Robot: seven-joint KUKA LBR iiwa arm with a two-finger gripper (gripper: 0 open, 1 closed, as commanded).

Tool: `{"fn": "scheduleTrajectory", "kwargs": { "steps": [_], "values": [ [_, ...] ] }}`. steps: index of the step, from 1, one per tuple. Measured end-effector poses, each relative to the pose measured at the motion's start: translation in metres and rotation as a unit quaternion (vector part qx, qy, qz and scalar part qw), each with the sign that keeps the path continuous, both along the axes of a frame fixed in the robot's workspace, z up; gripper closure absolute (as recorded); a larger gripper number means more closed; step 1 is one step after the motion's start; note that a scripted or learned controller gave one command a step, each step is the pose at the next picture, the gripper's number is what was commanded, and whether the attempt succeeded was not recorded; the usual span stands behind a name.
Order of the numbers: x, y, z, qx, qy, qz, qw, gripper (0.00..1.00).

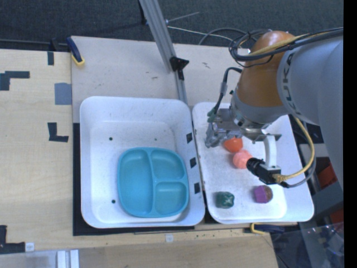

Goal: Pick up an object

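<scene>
The robot's hand [215, 137] is hanging low over the right bin [295, 205], its fingers' state hard to tell, beside an orange ball [233, 145]. A pink ball [241, 159], green object [225, 199] and purple object [262, 194] are lying toward the bench's front edge; a blue tray [152, 182] is sitting in the left bin [95, 149].

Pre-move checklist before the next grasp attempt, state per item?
1. End effector over the right bin: ok.
2. Finger opening: cannot tell.
3. Object in grasp: cannot tell; nothing visibly between the fingers.
4. Nearest target, orange ball, beside the end effector: ok.
5. Pink ball touching the orange ball, crowding the pick: not ok.
6. Green object and purple object apart from the arm: ok.
</scene>
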State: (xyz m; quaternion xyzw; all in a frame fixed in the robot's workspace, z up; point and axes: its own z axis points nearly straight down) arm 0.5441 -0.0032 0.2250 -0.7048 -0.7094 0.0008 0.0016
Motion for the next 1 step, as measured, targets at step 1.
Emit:
{"fn": "scheduleTrajectory", "kwargs": {
  "steps": [1],
  "values": [
    [-0.0012, 0.0547, -0.0043, 0.0, 0.0, 0.0, 1.0, 1.0]
  ]
}}
